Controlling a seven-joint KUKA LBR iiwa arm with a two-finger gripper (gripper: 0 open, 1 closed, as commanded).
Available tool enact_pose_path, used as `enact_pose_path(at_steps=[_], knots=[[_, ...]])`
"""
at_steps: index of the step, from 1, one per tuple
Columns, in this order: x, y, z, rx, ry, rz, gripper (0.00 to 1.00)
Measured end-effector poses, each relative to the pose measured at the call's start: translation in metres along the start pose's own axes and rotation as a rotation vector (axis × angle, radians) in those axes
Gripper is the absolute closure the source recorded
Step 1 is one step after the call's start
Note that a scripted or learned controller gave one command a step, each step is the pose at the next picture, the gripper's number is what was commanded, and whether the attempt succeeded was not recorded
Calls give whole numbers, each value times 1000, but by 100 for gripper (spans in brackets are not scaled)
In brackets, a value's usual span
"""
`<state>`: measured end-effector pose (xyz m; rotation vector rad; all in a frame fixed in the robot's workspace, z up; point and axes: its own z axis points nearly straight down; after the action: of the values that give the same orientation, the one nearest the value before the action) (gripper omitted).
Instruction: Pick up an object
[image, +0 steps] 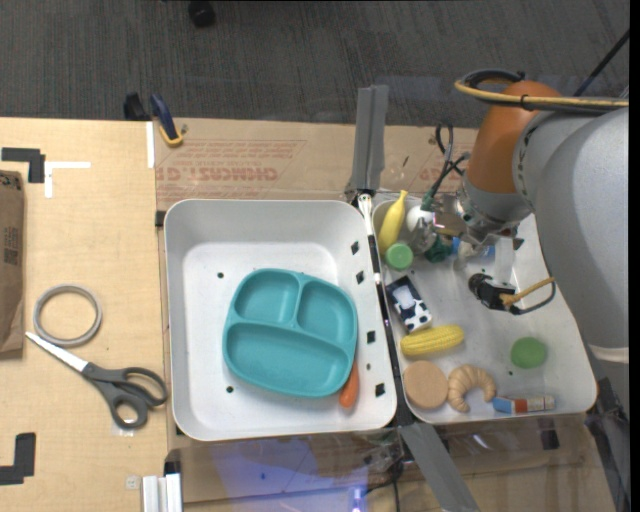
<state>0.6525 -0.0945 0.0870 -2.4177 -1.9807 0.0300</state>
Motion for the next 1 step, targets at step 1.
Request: enact_pose_path(at_steps=[1], knots=[[0, 2, -10, -7, -3, -4, 100]])
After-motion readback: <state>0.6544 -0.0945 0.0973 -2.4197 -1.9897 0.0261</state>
